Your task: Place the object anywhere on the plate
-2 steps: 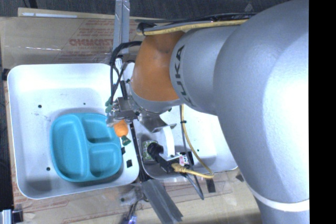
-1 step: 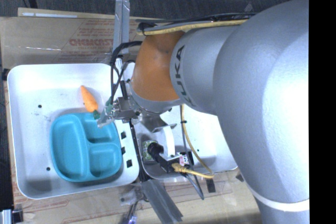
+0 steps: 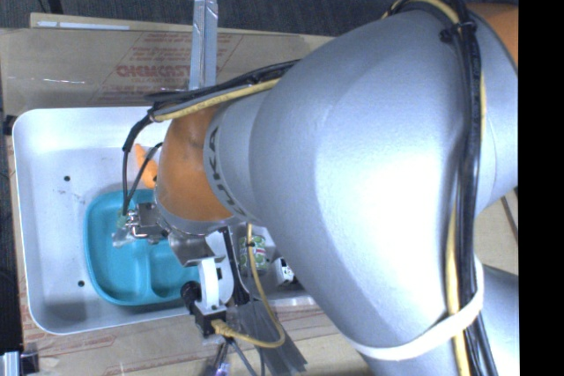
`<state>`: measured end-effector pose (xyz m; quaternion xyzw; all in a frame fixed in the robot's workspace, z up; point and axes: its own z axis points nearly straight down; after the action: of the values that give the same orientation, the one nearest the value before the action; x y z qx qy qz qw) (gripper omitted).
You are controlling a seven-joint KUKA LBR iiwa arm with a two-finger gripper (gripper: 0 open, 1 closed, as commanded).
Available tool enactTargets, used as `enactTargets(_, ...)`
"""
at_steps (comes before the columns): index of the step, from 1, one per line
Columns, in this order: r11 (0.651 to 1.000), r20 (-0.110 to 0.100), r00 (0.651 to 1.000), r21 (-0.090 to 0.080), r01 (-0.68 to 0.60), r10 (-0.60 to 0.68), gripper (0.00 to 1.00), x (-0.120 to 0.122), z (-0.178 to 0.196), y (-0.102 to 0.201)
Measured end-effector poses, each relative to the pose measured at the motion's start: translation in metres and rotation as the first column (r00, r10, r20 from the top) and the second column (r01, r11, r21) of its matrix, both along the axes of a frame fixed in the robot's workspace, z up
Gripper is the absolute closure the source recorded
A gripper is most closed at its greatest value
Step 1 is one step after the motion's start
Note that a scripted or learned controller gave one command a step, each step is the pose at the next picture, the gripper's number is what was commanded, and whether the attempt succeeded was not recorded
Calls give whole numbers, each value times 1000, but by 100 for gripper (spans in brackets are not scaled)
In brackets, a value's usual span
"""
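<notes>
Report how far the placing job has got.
Done: the arm has reached over the left bin, its wrist above the blue plate. In hand: unclear, since the wrist hides the gripper and any object. Left: nothing visibly rests on the plate's exposed part, so placement is unconfirmed.

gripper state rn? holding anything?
Gripper: cannot be told; it sits over the blue plate in the white bin, hidden by the arm.

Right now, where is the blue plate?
The blue plate lies in the left white bin, toward its near side, with the arm's orange band and wrist over its right part.
</notes>
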<state>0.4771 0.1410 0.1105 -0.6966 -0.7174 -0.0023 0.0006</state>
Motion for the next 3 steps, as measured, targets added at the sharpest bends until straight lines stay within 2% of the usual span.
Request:
enactTargets(1,999,9,999,-2,41,-41,0,3,-14,71)
enactTargets(2,988,-6,988,-4,155,-155,0,-1,88,-18)
enactTargets(3,935,5,935,2,355,-355,0,3,-8,7)
